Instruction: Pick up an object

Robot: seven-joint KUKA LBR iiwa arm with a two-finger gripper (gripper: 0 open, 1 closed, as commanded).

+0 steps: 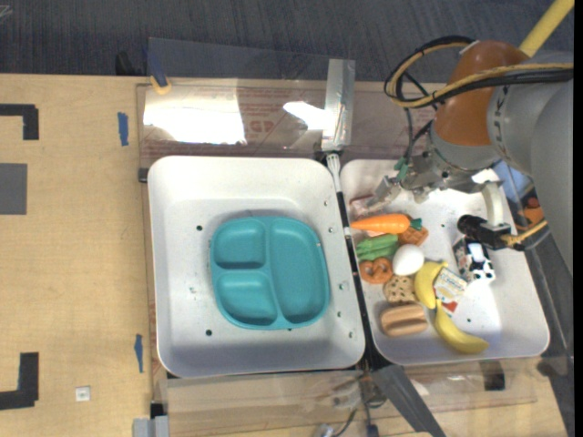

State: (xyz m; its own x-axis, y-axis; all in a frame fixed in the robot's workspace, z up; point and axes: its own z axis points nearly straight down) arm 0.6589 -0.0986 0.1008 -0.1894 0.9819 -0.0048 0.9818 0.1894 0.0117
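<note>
Nothing has been picked up yet: the end effector [410, 176] hovers over the right bin's [519, 330] far corner; whether it is spread or pressed together, I cannot tell. Nearest lies a toy carrot [381, 224], just below it, atop the other play food.

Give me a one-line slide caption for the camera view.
End effector hovers over the right bin of toy food, near the carrot; teal divided plate sits in the left bin.
</note>
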